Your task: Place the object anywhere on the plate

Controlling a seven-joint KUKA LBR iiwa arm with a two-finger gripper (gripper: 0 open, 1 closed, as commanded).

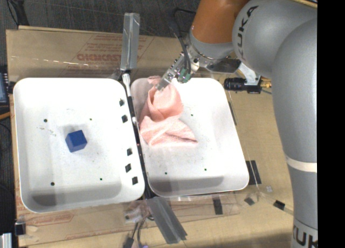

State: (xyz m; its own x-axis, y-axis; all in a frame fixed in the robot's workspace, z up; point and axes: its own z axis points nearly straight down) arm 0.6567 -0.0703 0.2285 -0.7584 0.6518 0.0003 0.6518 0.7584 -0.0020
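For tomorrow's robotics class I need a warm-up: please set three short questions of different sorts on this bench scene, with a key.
1. True or false: the small blue cube lies in the left white bin.
2. Which bin holds the crumpled pink cloth? A left, B right.
3. Fill in: the two-finger gripper meets the cloth at its ___ end.

Key: 1 true; 2 B, the right white bin; 3 top, where the cloth is drawn up into a peak.

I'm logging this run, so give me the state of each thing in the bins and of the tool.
pink cloth: pinched at its top and partly lifted, lower part crumpled on the right bin's floor.
blue cube: resting in the left bin, untouched.
tool: shut on the cloth's top.
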